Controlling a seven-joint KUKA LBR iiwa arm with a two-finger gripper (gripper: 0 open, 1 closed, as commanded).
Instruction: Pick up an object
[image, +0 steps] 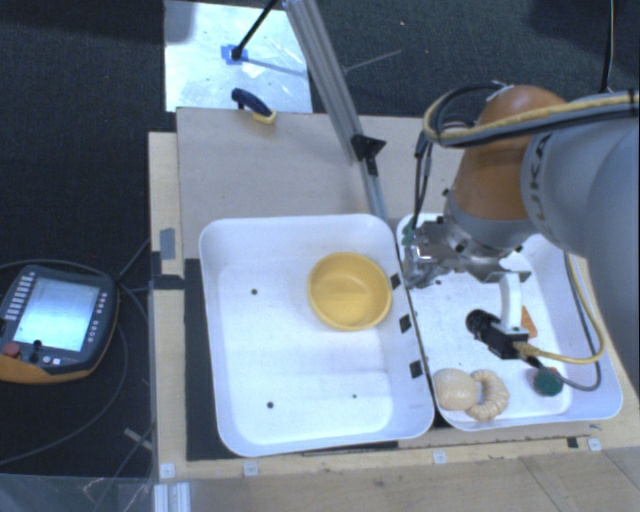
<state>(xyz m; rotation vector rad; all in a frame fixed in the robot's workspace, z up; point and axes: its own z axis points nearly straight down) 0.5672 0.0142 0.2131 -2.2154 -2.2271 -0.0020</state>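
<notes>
**Yellow bowl (349, 290) in the left bin (290, 400), gripper (415, 258) over by the divide**

So the bowl is sitting upright, open side up, in the upper right part of the left bin. It's close to the wall that bin shares with the right bin (455, 345). A few tiny dark specks dot the white floor around it.

The smaller stuff is in the right bin. Down along the near edge there's a pale rounded lump (452, 388). Right beside it, touching or near enough, is a curved ribbed piece (490, 395) in the same beige colour. A bit further right sits a small green thing (547, 380), apart from those two. An orange piece (527, 325) peeks out higher up. It's mostly hidden, so I can't say what it is.

The arm (560, 170) comes in from the right, with its orange band over the far half of the right bin. The gripper is at that bin's upper left corner, just beside the wall between the bins. It's well apart from the lump and the ribbed piece, with the bowl near it across the divide. Whether it's spread or closed I honestly can't tell, since the wrist covers it from this angle.

Left of the bench (270, 170), a teach pendant (55, 320) lies on the dark floor with its screen lit.
</notes>
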